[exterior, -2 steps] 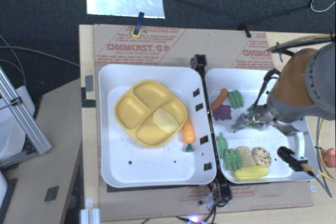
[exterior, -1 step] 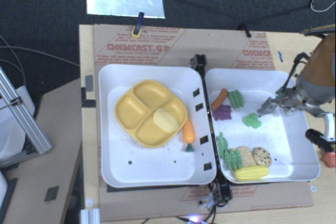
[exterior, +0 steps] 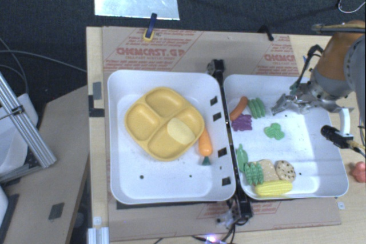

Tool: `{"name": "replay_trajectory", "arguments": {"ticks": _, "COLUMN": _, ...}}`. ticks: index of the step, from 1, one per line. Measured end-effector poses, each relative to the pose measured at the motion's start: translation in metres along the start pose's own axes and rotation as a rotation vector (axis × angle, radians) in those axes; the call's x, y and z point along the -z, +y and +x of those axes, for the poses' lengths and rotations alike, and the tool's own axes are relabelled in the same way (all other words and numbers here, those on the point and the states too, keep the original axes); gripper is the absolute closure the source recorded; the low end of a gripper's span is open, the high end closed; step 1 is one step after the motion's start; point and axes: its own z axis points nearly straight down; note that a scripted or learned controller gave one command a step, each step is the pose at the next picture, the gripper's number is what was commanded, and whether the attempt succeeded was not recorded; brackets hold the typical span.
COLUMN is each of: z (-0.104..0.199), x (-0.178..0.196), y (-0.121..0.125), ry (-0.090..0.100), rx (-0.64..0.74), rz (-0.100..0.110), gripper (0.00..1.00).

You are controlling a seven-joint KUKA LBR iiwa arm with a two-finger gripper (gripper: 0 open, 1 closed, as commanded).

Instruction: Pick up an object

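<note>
The right bin [exterior: 314, 160] holds several toy foods. An orange sausage [exterior: 238, 107], a ridged green piece [exterior: 257, 107] and purple grapes [exterior: 242, 122] lie at its upper left. A green broccoli-like piece [exterior: 275, 131] sits mid-bin. Along the front lie green pods [exterior: 245, 160], a cracker [exterior: 266, 168], a chip cookie [exterior: 284, 170] and a corn cob [exterior: 274, 188]. My gripper [exterior: 286, 103] hangs over the bin's upper right part. It points left, right of the ridged piece and above the broccoli piece, and I see nothing held in it.
The left bin [exterior: 166, 191] carries a yellow divided plate [exterior: 163, 123] with a pale yellow piece [exterior: 180, 131] in one compartment. A carrot [exterior: 205, 144] lies beside the plate. A black part [exterior: 334, 135] hangs from the arm over the right bin's right side. A pink object [exterior: 359, 171] lies outside the right rim.
</note>
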Motion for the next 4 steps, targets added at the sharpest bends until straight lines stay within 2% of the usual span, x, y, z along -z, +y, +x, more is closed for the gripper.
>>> {"name": "replay_trajectory", "arguments": {"ticks": 1, "z": 0.052, "x": 0.012, "y": 0.041, "ry": 0.002, "rx": 0.004, "rz": -0.001, "gripper": 0.00}}
{"name": "replay_trajectory", "arguments": {"ticks": 2, "z": -0.005, "x": 0.000, "y": -0.035, "ry": 0.001, "rx": -0.012, "rz": 0.010, "gripper": 0.00}}
{"name": "replay_trajectory", "arguments": {"ticks": 3, "z": -0.001, "x": 0.000, "y": -0.150, "ry": 0.005, "rx": -0.012, "rz": 0.015, "gripper": 0.00}}
{"name": "replay_trajectory", "arguments": {"ticks": 4, "z": 0.072, "x": 0.001, "y": -0.084, "ry": 0.004, "rx": 0.006, "rz": 0.000, "gripper": 0.00}}
